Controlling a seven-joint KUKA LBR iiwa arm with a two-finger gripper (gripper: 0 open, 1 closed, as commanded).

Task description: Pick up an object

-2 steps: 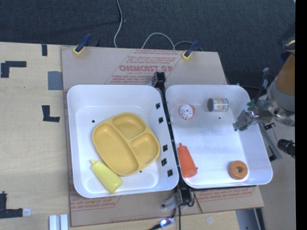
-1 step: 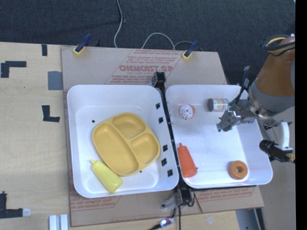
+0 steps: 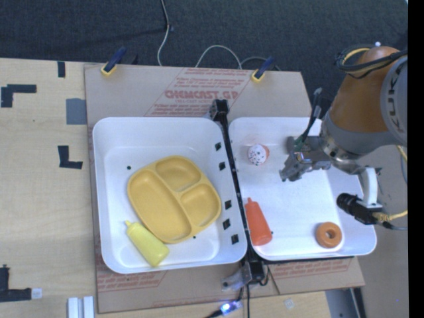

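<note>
So the arm [image 3: 368, 105] is reaching in from the right side of the frame, with that orange band sitting big in the upper right. Its gripper [image 3: 291, 169] is hanging over the right bin [image 3: 291, 240], around the upper middle of that bin. Honestly I cannot tell how the jaws are standing, it's just a dark grey clump from this angle, and nothing is showing between them.

Stuff lying in the right bin: a little white ball with reddish spots [image 3: 258, 154] is sitting just left of the gripper, near it but apart. An orange bottle [image 3: 258, 222] is lying along the bin's left wall, lower down. A brown doughnut-looking ring [image 3: 328, 234] is sitting toward the lower right corner, well apart from the gripper.

Over in the left bin [image 3: 109, 144], a yellow divided plate [image 3: 173, 197] is taking up the middle, and a yellow bottle [image 3: 147, 243] is lying at its lower left edge, touching or just about.

Both bins are resting on a cardboard sheet [image 3: 199, 91] that two clamps are pinning down at the top of the frame.
</note>
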